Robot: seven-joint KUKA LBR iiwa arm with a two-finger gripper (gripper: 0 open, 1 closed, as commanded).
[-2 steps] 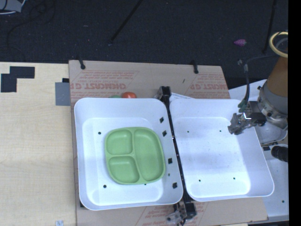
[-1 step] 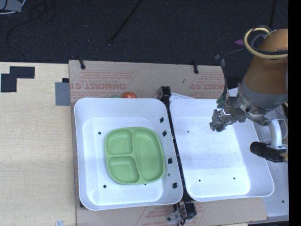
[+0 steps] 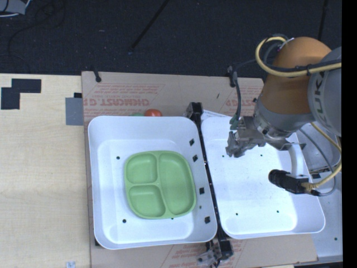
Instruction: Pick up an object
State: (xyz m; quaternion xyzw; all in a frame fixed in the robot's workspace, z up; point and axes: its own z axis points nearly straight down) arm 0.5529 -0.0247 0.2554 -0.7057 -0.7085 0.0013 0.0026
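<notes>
- Camera view: the pincer (image 3: 234,148) hangs over the right bin (image 3: 262,222), near its back left corner; I cannot tell how it is set, and nothing shows in it.
- Beneath it the bin floor looks bare.
- A green plate (image 3: 159,183) with 3 compartments lies flat in the left bin (image 3: 106,149), well apart.
- Picking, I judge, is not yet done.
</notes>
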